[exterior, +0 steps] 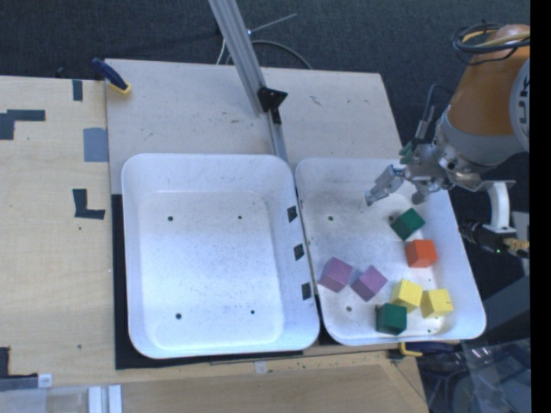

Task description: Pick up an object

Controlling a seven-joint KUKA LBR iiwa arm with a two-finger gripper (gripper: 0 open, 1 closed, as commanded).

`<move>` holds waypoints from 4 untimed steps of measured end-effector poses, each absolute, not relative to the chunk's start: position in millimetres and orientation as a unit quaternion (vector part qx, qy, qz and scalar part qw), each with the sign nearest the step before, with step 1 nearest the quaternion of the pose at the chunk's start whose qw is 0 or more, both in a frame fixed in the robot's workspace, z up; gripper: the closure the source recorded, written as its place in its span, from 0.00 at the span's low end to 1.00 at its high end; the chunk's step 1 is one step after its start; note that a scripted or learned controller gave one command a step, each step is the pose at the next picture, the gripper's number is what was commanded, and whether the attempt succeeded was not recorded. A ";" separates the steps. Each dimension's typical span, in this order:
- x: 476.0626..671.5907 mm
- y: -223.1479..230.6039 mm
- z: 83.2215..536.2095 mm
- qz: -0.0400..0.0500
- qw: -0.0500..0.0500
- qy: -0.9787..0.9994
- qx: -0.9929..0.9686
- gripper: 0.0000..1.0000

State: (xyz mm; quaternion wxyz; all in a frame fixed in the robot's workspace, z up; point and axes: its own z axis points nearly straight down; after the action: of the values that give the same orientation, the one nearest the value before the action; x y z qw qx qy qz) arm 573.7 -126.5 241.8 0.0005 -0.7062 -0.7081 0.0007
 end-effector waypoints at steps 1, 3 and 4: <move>521.4 -152.4 178.7 0.003 0.004 -0.706 -0.708 0.00; 482.2 -100.3 114.4 0.003 -0.010 -0.704 -0.710 0.00; 482.6 -104.7 93.5 0.003 -0.009 -0.703 -0.711 0.00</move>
State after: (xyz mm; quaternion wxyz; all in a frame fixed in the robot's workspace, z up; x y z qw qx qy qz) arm 482.6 -104.7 93.5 -0.0093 -0.7113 -0.7029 0.0033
